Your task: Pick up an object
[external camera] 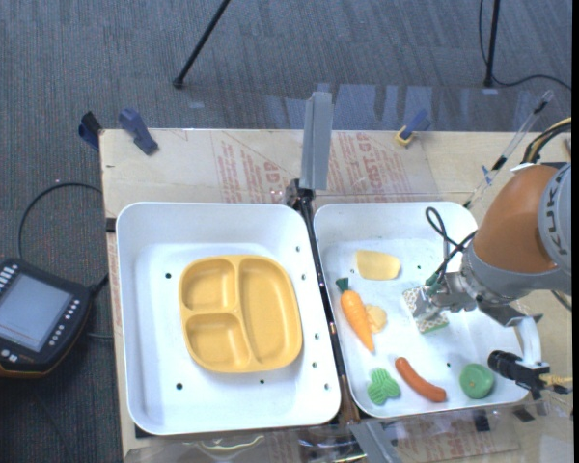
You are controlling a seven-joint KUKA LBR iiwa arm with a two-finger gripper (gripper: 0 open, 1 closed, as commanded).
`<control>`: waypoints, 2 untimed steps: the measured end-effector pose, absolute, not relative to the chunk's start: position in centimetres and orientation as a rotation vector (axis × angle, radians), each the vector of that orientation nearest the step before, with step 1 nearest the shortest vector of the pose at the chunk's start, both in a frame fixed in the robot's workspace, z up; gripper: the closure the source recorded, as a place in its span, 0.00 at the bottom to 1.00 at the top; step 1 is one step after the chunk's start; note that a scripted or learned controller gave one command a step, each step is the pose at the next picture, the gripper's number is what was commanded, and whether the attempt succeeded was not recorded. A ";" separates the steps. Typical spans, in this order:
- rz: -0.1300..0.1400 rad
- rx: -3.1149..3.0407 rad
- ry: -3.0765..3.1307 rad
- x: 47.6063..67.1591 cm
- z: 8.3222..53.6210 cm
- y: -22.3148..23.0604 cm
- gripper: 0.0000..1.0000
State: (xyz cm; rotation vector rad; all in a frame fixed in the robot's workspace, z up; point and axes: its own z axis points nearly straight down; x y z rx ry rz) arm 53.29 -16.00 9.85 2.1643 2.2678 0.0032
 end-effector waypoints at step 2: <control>-0.005 2.068 2.379 50.6 8.9 -15.5 0.00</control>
